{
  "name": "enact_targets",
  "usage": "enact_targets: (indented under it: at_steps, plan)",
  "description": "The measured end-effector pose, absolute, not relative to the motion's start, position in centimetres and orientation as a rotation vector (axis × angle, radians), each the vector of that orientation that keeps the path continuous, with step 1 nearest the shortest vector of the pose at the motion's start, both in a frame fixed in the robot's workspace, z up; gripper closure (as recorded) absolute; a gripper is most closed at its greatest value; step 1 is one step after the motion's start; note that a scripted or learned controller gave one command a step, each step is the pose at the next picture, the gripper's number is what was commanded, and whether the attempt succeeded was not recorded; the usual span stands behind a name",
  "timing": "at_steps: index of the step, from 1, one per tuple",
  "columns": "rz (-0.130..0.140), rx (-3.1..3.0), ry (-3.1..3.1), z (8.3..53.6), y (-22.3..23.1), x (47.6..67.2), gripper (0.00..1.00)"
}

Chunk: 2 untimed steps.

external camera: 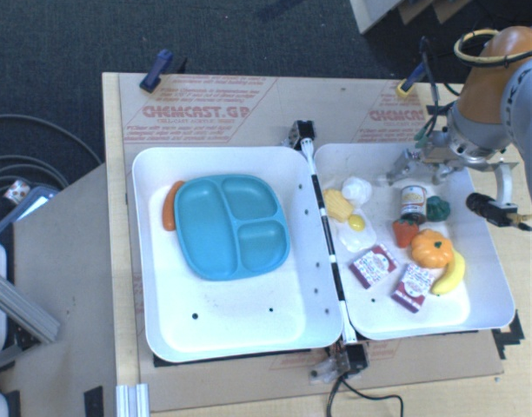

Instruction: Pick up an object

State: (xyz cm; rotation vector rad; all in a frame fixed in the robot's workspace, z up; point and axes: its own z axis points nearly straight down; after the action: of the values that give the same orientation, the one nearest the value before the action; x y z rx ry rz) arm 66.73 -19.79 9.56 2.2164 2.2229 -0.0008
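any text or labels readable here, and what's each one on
"CHEMCAST GP", red print on the brown board behind the left bin.
The same red print behind the right bin, partly hidden by the arm; only "CHEMCAST" shows.
Labels on the small jar and the two maroon packets: too small to read.

Above the claw [420, 165], a grey metal wrist meets a rounded orange band looped by a yellow cable.

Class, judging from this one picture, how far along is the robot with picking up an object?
Done: the end effector is over the right bin. In hand: it hangs above the small jar, holding nothing visible. Left: grasping and lifting; the pumpkin and banana lie untouched.
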Motion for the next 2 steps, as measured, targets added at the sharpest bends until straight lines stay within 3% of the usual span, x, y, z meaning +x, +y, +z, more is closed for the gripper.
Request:
enact_targets:
  at_steps: [2]
  plan:
    - [-0.001, 2.222, 2.224, 8.5, -16.8, 66.7, 0.0]
